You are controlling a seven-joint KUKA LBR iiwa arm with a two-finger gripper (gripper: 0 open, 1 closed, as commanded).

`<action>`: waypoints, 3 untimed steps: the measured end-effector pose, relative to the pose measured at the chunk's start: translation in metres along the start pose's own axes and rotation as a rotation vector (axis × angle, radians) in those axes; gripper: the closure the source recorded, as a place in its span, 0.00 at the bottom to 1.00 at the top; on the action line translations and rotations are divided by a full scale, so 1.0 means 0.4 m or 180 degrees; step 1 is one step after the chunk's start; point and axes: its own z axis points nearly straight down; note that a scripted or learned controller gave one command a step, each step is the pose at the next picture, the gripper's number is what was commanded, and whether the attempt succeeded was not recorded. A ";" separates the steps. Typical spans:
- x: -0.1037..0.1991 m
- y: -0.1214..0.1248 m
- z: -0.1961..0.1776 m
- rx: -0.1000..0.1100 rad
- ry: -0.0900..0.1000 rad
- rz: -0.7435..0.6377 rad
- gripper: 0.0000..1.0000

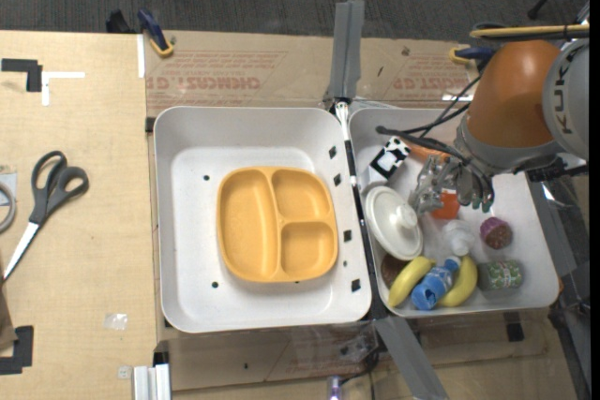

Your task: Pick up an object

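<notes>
My gripper (pixel 457 200) hangs low over the right bin (pixel 542 295), below the arm's orange band. Its fingers stand open, one (pixel 429 190) on the left and one (pixel 483 192) on the right. A small orange object (pixel 446 204) lies between and under them; I cannot tell if they touch it. Around it are a white bowl (pixel 394 222), a maroon ball (pixel 496 233), a green speckled can (pixel 503 274), two bananas (pixel 410 281) with a blue bottle (pixel 433 286) between them, and a black-and-white cube (pixel 390 156).
The left bin (pixel 164 201) holds a yellow-orange divided plate (pixel 278 223). Scissors (pixel 47 187) lie on the wooden bench at far left. A grey bar (pixel 347 42) rises behind the seam between the bins. A blue clamp (pixel 155 31) sits at the back left.
</notes>
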 end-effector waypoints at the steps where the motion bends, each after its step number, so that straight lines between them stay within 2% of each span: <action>1: 0.000 -0.001 0.001 0.0001 0.0001 0.0002 0.00; 2: 0.017 -0.009 0.013 0.0007 -0.0010 0.0501 0.00; 3: 0.110 -0.103 0.025 -0.0004 0.0023 0.0506 0.00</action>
